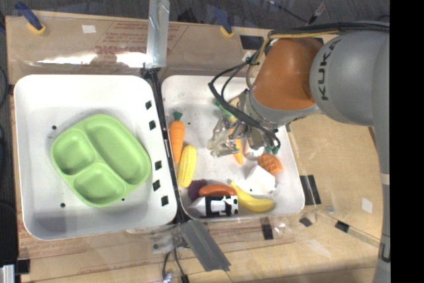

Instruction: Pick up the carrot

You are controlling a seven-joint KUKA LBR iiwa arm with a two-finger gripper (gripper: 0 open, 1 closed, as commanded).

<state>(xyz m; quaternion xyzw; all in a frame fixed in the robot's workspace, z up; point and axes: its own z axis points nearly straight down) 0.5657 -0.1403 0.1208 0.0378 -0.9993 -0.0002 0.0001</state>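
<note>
Carrot (177, 137): lies lengthwise along the right bin's (291, 172) left wall, touching the corn (187, 165). Judged light, rigid, smooth plastic; best taken mid-body, across its width. Gripper (232, 140): state cannot be told.

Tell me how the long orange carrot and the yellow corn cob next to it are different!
The long orange carrot is smooth, orange and has a green tip at its far end; the yellow corn cob is yellow all over with bumpy rows. The carrot lies farther up the white right bin, the corn nearer the front. The carrot looks slimmer, the corn fatter. Both lie lengthwise along the bin's left wall, side by side.
</note>
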